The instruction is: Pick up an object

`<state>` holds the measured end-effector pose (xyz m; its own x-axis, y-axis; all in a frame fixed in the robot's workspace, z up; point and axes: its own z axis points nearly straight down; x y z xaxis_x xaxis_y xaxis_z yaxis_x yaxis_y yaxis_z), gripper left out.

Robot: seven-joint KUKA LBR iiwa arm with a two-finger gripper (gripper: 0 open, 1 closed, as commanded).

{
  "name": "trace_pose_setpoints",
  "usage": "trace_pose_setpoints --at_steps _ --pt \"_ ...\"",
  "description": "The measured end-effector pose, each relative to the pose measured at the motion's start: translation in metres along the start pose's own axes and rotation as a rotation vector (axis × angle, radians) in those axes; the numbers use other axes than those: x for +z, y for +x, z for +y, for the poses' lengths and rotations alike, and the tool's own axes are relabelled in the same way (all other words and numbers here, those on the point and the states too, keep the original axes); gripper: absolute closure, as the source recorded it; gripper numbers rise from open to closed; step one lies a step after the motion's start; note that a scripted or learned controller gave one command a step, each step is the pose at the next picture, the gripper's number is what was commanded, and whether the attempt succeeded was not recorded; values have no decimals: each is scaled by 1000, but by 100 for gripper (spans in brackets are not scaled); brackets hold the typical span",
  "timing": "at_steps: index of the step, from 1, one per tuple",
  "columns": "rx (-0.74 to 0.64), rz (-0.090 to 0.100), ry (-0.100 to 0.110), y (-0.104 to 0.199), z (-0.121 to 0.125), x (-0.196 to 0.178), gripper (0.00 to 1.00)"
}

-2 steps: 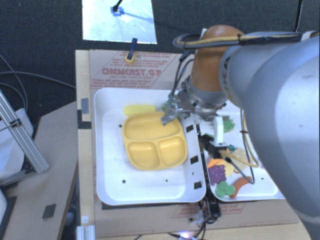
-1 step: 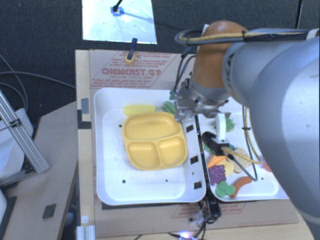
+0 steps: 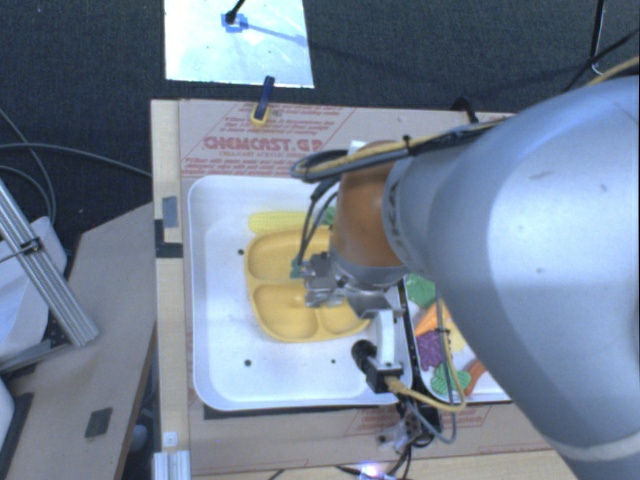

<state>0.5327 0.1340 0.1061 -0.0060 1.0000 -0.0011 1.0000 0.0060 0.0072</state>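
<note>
Dark carpet surrounds the bench where the shallow white left bin holds a yellow sectioned plastic plate, the arm's gripper low over it, grip state unclear.

Single fixed camera above bench, slanted downward over both bins; arm looms close at right.
</note>
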Motion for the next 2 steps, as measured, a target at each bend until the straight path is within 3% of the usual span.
trace_pose_setpoints --at_steps 1,2 --pt "11 -4 -43 43 -33 9 100" --pt "8 1 -6 13 17 -64 100"
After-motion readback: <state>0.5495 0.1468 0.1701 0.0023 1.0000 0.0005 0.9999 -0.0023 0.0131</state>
